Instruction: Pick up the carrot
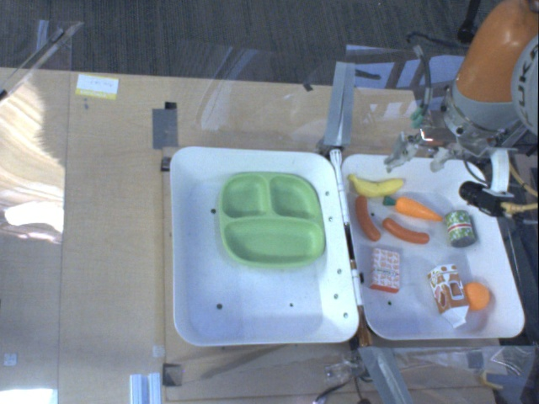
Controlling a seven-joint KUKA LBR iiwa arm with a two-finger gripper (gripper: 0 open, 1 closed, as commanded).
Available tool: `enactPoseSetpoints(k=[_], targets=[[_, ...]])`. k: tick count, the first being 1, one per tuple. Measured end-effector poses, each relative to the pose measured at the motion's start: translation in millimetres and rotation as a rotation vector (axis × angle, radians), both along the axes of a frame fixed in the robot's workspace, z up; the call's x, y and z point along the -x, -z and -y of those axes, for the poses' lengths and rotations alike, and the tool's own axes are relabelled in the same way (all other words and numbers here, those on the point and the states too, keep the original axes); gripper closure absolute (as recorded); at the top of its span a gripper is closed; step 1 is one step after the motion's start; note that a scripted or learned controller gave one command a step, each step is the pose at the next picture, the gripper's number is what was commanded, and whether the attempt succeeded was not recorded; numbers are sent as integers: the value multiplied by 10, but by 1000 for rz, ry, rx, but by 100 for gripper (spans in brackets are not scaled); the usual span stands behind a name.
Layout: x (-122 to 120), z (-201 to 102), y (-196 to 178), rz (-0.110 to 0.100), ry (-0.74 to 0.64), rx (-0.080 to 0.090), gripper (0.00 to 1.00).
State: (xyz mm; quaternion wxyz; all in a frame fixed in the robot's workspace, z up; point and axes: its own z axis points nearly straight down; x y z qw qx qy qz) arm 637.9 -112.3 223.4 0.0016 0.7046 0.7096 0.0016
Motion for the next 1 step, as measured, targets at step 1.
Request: enactPoseSetpoints(k=[1], targets=[[60,596,1280,0,-251,2,0]])
